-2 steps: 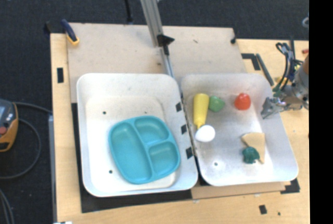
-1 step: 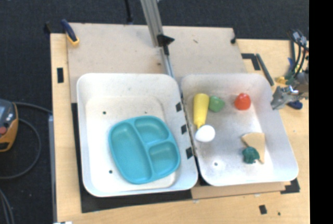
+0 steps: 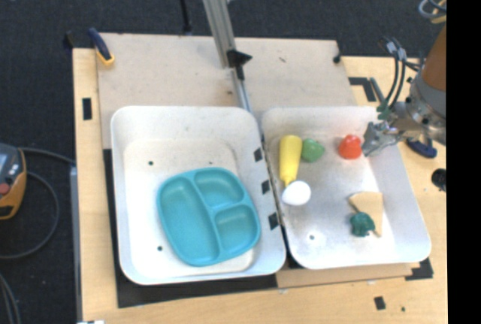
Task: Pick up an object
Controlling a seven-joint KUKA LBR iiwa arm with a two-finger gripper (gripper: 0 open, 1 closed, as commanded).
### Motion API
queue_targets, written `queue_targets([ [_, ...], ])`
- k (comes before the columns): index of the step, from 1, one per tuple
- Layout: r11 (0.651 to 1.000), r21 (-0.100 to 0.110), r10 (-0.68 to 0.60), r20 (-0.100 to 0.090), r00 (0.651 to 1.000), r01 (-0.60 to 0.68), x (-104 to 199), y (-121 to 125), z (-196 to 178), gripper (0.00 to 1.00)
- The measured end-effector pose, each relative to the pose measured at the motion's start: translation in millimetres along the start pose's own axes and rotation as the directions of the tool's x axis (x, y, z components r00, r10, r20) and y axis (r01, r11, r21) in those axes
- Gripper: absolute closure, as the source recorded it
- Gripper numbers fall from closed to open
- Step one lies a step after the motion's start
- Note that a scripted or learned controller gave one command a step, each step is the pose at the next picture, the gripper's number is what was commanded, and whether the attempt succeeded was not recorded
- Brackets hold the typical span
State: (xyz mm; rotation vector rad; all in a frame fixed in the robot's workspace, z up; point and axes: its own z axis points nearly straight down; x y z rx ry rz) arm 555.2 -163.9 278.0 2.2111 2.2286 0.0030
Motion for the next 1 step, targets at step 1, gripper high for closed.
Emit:
queue_targets([
  [1, 1.0, 0.001, 0.0, -0.001, 1.0, 0.0, 56.8, 25.8, 9.5, 1.0],
])
